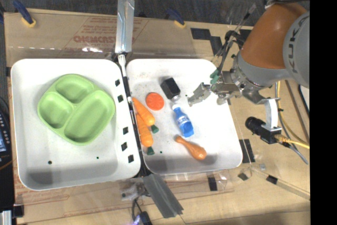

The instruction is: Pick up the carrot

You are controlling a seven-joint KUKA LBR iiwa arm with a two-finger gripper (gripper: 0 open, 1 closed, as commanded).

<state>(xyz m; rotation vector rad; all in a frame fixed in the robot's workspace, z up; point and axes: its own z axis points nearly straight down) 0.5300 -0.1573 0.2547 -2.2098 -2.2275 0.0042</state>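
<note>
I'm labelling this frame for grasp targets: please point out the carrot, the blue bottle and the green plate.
carrot [143, 123], camera view, middle of its orange body.
blue bottle [184, 123], camera view, its blue body.
green plate [77, 108], camera view, ridge between its compartments.

Carrot [143, 123] against bin divider [128, 113]; orange disc [154, 100] near; open floor rightward.
</note>
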